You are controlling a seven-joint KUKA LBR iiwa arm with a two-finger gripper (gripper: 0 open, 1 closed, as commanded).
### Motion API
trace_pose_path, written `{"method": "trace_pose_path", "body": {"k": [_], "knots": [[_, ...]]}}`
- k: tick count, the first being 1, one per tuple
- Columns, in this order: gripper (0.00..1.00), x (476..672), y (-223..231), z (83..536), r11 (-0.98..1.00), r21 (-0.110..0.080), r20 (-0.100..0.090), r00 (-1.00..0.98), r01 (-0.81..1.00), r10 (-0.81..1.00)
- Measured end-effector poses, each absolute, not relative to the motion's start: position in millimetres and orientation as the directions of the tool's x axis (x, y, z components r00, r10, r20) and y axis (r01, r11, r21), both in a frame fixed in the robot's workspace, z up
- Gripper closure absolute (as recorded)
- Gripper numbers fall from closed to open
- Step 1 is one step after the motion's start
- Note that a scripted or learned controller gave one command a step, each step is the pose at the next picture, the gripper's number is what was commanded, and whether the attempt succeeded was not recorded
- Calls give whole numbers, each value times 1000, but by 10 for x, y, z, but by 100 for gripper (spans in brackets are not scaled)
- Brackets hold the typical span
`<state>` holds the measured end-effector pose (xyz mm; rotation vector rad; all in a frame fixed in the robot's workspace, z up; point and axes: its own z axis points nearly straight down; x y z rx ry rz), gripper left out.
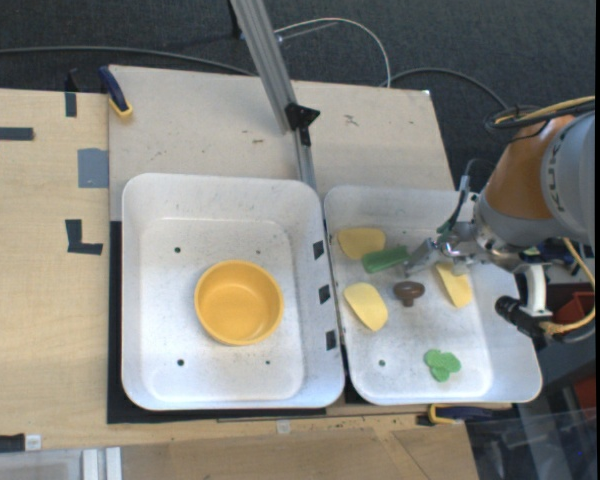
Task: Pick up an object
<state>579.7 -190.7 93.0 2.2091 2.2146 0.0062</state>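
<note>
Camera view: looked down at a slant on two shallow white bins side by side, the left bin (150, 368) and the right bin (510, 378). In the left bin, a yellow bowl (239, 301), upright, near the middle of the floor. In the right bin, several small things spread apart: a yellow piece (361, 242) near the upper left, a green block (384, 260) touching its lower edge, another yellow piece (367, 306) lower down, a small brown knob (409, 292) just right of that, a yellow wedge (456, 287) further right, and a small green lump (442, 364) alone near the front wall. Reached in from the right, the grey arm (565, 183) with its orange band, wrist over the right bin's far right part. Gripper (430, 254) low over the bin floor, between the green block and the yellow wedge, just above the brown knob. Claw too small and cluttered to judge: cannot tell whether wide or narrow; nothing seen between its tips. All small things lay on the bin floor
</note>
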Motion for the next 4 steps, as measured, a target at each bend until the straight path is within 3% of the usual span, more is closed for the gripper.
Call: {"method": "trace_pose_path", "body": {"k": [1, 2, 4], "knots": [[100, 5809, -1894, 1048, 5, 15, -6, -5, 1000, 1000], [100, 5801, -1795, 1535, 3, 3, -1, -3, 1000, 1000], [100, 5861, -1873, 2612, 2, 5, -2, -2, 1000, 1000]]}}
